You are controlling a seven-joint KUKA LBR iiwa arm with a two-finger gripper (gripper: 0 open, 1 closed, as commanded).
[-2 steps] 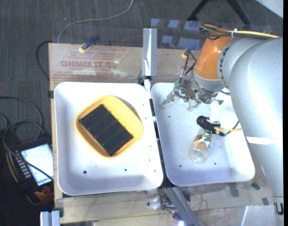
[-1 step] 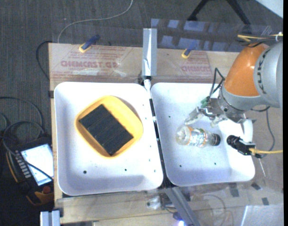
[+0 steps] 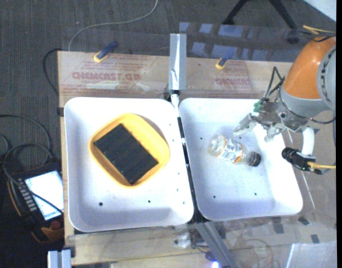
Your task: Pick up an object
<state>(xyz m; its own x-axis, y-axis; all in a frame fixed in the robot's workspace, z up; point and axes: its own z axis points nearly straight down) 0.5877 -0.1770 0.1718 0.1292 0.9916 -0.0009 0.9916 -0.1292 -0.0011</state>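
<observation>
A small clear plastic bottle (image 3: 231,149) with a dark cap lies on its side in the right bin (image 3: 271,200), near its middle. My gripper (image 3: 255,128) hangs over the bin's back right part, just up and right of the bottle. Its fingers (image 3: 242,125) are spread open with nothing between them. The grey arm with its orange band (image 3: 308,71) comes in from the right edge.
The left bin (image 3: 87,205) holds a yellow dish (image 3: 157,135) with a black square pad (image 3: 126,153) on it. A raised rim (image 3: 183,149) divides the two bins. Blue and yellow clamps sit on the cardboard behind. A tablet (image 3: 39,191) lies on the floor at left.
</observation>
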